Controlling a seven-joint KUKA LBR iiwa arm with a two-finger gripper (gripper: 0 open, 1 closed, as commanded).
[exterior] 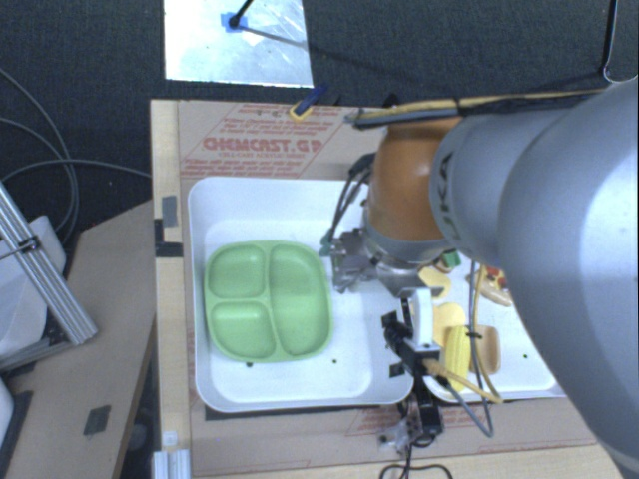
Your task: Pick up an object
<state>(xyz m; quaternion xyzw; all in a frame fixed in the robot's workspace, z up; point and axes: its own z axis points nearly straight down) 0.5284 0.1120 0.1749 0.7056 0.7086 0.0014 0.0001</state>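
The gripper (342, 264) is hanging over the left bin (300, 206), just beside the upper right rim of a green divided plate (268, 300). The wrist is hiding its tips from the camera, so whether it is open or closed cannot be told, and nothing is showing as held.

The plate is lying flat and right way up in the middle of that bin, its three compartments facing the camera, well apart from the bin's walls on the left and the near side. It is looking like moulded plastic: probably light, stiff and rather slick, not fragile. Being broad and shallow, it is offering no body to close around. The raised outer rim is likely the best hold, pinched from above at the nearest edge. The ridges between compartments are a second choice. A hold at one edge is likely to let the plate tip or slide out as it rises.

In the right bin (529, 367), a yellow item (452, 339) is lying among smaller pieces, partly hidden under the arm (539, 218).
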